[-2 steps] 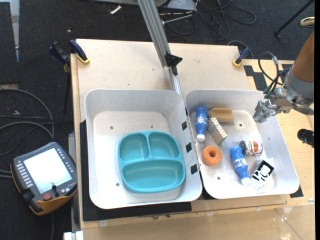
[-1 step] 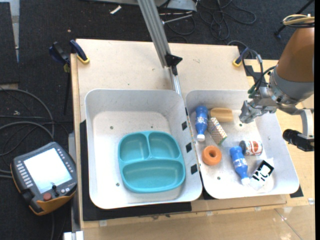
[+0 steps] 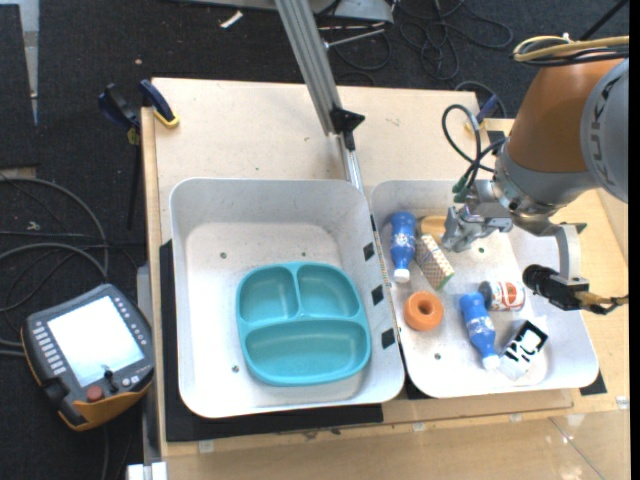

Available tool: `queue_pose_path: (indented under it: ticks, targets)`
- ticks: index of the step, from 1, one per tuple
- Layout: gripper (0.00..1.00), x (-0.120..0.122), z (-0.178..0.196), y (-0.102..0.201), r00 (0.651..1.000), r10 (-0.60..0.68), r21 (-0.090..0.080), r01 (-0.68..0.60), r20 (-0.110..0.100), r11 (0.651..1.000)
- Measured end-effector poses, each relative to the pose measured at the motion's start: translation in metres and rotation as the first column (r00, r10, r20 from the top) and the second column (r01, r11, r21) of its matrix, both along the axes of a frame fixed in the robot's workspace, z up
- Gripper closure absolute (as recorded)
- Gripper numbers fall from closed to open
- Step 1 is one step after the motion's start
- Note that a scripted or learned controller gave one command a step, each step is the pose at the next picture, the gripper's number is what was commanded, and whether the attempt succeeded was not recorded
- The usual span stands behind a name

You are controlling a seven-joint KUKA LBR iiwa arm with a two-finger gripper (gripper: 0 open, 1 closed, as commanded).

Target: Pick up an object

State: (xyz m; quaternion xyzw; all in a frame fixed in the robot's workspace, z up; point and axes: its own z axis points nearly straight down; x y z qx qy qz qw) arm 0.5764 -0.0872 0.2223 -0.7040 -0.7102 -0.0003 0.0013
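In the right bin (image 3: 560, 368) lie several objects. A blue bottle (image 3: 402, 244) rests near the left wall, with a bristled brush (image 3: 433, 259) beside it. An orange ring (image 3: 424, 310) sits below them. A second blue bottle (image 3: 478, 328), a small red and white can (image 3: 505, 295) and a black and white piece (image 3: 522, 346) lie towards the front right. My gripper (image 3: 458, 234) hangs over the bin's back part, just right of the brush's upper end. I see nothing held in it.
The left bin (image 3: 200, 228) holds a teal divided tray (image 3: 300, 323). A slanted metal bar (image 3: 318, 63) crosses the bench at the back. A black and silver unit (image 3: 560, 283) sticks out on the arm's side over the right bin.
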Motion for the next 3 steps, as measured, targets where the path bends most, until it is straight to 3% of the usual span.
queue_pose_path:
  ticks: [3]
  targets:
    - [1.0,0.0,0.026,0.167,1.0,0.0,-0.001,0.0,0.003,1.0]
